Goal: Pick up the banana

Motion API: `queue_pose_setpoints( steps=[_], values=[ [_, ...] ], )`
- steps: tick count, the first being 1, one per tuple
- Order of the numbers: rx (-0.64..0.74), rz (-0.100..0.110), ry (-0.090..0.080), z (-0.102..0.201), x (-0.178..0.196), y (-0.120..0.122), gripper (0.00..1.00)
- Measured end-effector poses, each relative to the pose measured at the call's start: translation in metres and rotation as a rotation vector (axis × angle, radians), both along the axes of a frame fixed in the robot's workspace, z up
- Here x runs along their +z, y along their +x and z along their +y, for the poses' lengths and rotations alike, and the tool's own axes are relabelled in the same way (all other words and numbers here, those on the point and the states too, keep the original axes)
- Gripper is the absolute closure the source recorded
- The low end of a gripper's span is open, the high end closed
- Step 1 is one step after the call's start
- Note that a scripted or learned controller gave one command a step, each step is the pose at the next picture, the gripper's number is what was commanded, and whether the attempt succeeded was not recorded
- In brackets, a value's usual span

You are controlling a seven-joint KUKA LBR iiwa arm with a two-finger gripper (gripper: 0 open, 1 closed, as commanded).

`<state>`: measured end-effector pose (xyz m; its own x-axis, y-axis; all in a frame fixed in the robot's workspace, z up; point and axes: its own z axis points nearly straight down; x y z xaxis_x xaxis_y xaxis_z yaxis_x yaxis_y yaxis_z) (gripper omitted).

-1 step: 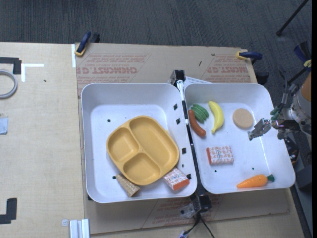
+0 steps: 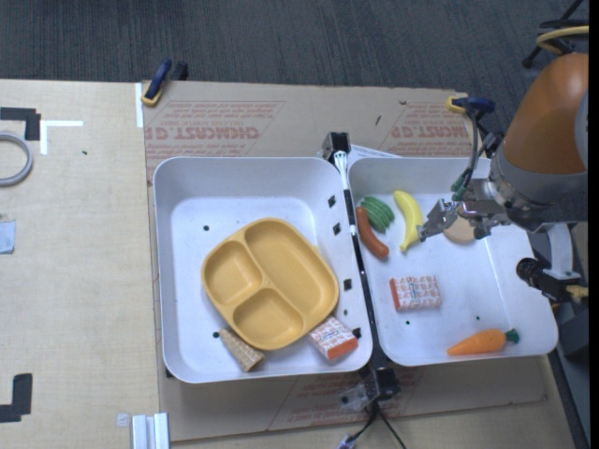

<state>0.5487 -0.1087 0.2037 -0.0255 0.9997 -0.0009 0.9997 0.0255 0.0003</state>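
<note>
A pale wood desk [image 2: 75, 279] fills most of the view. On it lies a brown cardboard sheet [image 2: 281, 120] printed with red lettering, held at its far corners by blue clamps [image 2: 161, 78]. Left of the cardboard, black tape marks [image 2: 21, 120] sit on the desk. Beyond the cardboard's far edge runs dark grey carpet [image 2: 281, 17]. The light is even.

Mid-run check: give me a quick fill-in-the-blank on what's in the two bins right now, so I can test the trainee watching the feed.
1. The banana lies in the ____ bin of the camera view.
2. The yellow divided tray has ____ compartments.
3. The carrot is ____ in colour.
4. The claw hangs just to the ____ of the banana in the camera view.

Missing words: right; three; orange; right
</note>
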Motion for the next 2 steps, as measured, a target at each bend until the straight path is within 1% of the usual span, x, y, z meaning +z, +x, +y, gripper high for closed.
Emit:
queue_pose_setpoints(
  steps=[1, 2],
  values=[
    [0.162, 0.0, 0.0, -0.005, -0.073, 0.065, 0.0],
    [0.679, 0.0, 0.0, -0.018, -0.111, 0.066, 0.0]
  ],
)
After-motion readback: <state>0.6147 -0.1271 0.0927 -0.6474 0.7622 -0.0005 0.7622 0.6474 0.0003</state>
